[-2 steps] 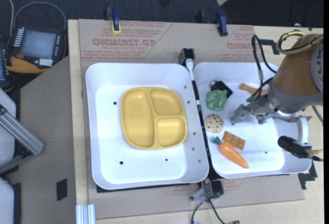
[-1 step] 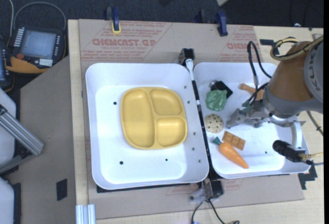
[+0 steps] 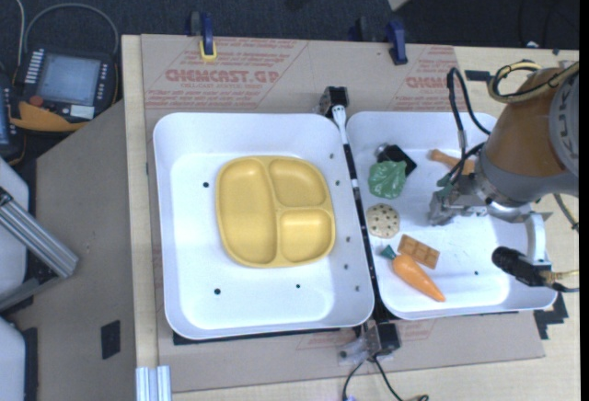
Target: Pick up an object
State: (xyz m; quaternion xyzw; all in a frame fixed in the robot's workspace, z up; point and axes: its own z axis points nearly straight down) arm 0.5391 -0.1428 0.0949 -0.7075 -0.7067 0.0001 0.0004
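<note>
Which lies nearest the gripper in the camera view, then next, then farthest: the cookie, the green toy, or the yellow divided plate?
From the gripper:
1. Cookie, right bin, left part.
2. Green toy, right bin, behind the cookie; nearly as close.
3. Yellow divided plate, left bin.

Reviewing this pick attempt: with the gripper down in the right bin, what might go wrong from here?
1. The gripper sits over bare bin floor, apart from the toys, so closing here would likely grab nothing.
2. The carrot, brown waffle piece and cookie lie close together; reaching for one may nudge the others.
3. The green object rests near the right bin wall, leaving little finger room.
</note>
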